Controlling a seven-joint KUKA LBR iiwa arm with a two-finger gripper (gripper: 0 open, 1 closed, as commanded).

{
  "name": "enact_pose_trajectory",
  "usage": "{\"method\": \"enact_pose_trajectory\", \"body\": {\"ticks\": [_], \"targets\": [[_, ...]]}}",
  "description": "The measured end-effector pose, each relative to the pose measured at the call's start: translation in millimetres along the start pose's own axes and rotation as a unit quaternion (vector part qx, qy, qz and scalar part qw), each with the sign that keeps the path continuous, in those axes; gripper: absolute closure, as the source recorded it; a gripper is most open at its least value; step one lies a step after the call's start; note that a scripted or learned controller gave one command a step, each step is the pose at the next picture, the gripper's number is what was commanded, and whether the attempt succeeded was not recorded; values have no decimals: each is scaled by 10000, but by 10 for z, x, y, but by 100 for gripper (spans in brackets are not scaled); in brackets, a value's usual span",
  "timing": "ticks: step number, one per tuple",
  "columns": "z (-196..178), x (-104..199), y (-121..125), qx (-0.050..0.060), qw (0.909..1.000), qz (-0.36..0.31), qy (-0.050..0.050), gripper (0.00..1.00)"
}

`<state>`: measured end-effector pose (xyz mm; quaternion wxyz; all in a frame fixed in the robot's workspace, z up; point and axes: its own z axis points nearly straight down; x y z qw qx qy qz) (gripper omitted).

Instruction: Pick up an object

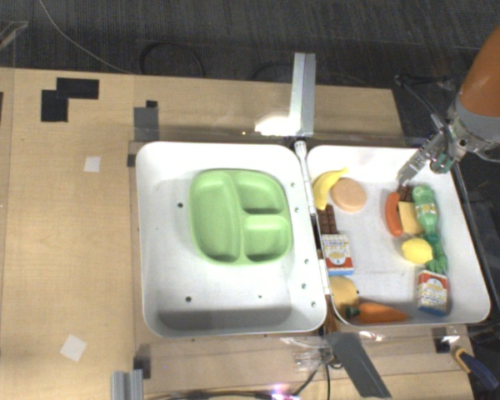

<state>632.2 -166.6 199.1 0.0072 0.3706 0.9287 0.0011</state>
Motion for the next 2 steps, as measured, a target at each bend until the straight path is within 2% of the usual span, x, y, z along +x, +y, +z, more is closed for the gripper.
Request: {"method": "enact_pose_trajectory", "body": {"ticks": [1, 2], "targets": [[-469, 411, 548, 0, 9980, 630, 21, 100], [-754, 118, 569, 3, 9999, 129, 10, 100]]}}
